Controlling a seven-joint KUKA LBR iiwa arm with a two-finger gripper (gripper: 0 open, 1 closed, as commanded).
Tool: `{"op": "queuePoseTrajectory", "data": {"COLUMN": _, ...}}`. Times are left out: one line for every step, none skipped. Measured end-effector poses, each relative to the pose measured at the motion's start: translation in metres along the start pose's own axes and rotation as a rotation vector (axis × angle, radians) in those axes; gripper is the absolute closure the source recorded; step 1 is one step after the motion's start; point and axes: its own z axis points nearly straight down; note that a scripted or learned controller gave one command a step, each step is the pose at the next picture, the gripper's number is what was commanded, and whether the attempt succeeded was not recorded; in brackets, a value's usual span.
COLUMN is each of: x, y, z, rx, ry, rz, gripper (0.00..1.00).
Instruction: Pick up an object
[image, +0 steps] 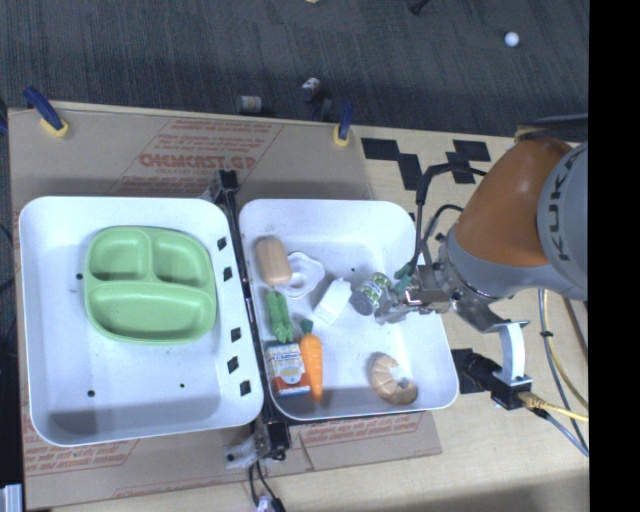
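Where the arm (520, 225) reaches in from the right edge, the gripper (392, 298) hangs low over the right bin (400, 215), near its right wall. Whether it is apart or together cannot be told. A crumpled green-and-silver wrapper (372, 291) sits right at its tip; contact unclear. Just left lies a white block (332, 299), then a white cup (303, 272) and a tan bread roll (272, 260). Along the left wall: a green vegetable (279, 316), a carrot (312, 364), a small carton (287, 370). A pastry (391, 379) lies near the front right corner. A green divided plate (150, 283) sits in the left bin (50, 400).
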Motion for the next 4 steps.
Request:
{"op": "queuePoseTrajectory", "data": {"x": -0.001, "y": 0.0, "z": 0.0, "rx": 0.0, "ry": -0.001, "rz": 0.001, "gripper": 0.0}}
{"op": "queuePoseTrajectory", "data": {"x": 0.029, "y": 0.016, "z": 0.145, "rx": -0.006, "ry": -0.001, "rz": 0.004, "gripper": 0.0}}
{"op": "queuePoseTrajectory", "data": {"x": 0.03, "y": 0.015, "z": 0.138, "rx": 0.002, "ry": 0.0, "rz": -0.005, "gripper": 1.0}}
{"op": "queuePoseTrajectory", "data": {"x": 0.096, "y": 0.007, "z": 0.025, "rx": -0.002, "ry": 0.0, "rz": 0.002, "gripper": 1.0}}
